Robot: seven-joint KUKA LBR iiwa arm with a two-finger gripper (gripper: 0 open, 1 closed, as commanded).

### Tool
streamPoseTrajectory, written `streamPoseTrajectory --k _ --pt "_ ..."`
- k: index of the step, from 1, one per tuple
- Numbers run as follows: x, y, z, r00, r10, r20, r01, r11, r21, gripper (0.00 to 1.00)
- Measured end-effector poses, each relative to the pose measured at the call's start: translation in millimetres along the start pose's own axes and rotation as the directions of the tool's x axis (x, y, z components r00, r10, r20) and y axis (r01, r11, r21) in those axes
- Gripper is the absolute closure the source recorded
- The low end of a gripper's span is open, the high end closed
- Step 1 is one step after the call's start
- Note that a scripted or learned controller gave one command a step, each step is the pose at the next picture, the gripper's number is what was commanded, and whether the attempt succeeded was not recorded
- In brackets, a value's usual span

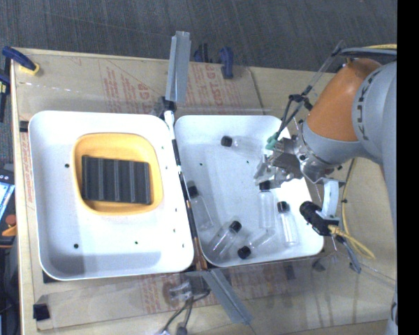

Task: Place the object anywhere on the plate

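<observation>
Slanted overhead view of both bins [112, 264]

— Where is the arm [363, 110] sitting right now?
— It is reaching in from the right, its orange band showing above the wrist, bent downward.
— And the gripper [269, 176]?
— It is pointing down and leftward; its fingers are too cluttered to read.
</observation>
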State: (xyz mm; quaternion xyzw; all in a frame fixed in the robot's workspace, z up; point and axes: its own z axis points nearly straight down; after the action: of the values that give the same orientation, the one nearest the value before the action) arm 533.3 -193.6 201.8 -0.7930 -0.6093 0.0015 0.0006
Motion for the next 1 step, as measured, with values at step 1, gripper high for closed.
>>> streamPoseTrajectory --k 1 --pt "29.9 -18.5 -10.7 0.982 -0.19 -0.003 0.19 0.982 0.004 1.0"
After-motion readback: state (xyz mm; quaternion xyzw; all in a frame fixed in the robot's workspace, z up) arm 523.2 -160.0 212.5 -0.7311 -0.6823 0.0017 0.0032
